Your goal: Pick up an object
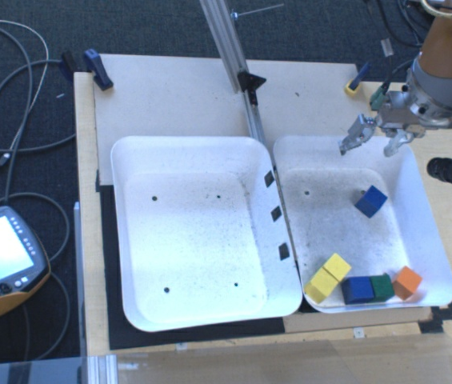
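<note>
In the right bin (426, 214), a blue cube (370, 201) lies alone near the middle. Along the bin's front wall sit a yellow block (328, 277), a second blue block (358, 289), a green block (382, 286) and an orange block (407, 282), close together in a row. My gripper (371, 144) hangs over the bin's back edge, above and behind the lone blue cube. Its two fingers (354, 137) are spread apart and nothing is between them, so it is open.
The left bin (130, 214) stands beside the right one, with black clips on the shared wall. A slanted metal rail (224, 34) runs over the board behind the bins. Cables and a teach pendant (2, 262) lie on the floor at the left.
</note>
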Tool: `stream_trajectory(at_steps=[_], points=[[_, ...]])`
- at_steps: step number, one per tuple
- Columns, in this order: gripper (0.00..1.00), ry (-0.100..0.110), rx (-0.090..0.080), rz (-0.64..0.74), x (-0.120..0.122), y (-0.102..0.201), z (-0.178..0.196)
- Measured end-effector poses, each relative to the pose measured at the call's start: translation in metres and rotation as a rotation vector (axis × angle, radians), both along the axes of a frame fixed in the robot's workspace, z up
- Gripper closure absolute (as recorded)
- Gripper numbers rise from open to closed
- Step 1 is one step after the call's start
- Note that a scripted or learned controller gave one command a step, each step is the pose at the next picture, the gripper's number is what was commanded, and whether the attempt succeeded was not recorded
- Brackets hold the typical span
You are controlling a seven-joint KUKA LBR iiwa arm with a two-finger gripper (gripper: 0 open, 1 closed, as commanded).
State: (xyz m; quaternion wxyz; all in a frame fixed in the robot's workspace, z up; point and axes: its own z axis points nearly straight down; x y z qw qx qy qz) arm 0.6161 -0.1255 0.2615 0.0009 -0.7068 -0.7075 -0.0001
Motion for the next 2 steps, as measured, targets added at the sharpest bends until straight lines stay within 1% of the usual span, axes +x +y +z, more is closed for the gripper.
stream_trajectory(at_steps=[1,2], points=[[0.0,0.008,-0.001,-0.007,0.0,-0.068,-0.076],[0.0,0.006,0.002,-0.002,-0.05,-0.045,-0.092]])
